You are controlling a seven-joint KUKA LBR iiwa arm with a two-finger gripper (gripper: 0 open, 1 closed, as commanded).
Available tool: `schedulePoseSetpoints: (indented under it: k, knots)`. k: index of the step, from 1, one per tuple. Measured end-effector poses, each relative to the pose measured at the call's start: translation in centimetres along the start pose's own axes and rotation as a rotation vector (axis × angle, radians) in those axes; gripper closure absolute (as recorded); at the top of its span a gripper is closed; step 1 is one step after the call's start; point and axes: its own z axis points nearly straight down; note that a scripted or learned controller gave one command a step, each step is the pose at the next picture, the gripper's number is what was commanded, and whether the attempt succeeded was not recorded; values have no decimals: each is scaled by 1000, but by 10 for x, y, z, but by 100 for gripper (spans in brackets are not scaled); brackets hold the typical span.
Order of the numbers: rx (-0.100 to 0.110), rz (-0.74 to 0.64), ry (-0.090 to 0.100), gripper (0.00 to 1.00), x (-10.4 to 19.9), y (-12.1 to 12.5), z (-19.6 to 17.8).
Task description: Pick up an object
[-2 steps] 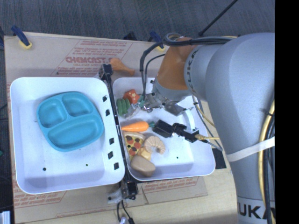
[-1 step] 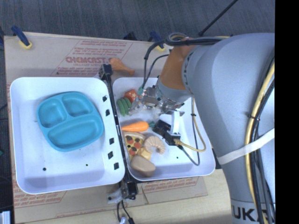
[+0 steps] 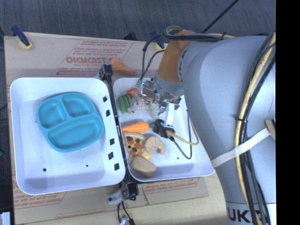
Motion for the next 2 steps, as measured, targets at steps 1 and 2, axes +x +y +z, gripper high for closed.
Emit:
schedulePoseSetpoints:
  k: [1, 2]
  knots:
    - [44, 192, -6, 0, 8, 10, -1]
    - [-34, 219, 9, 0, -21, -46, 2]
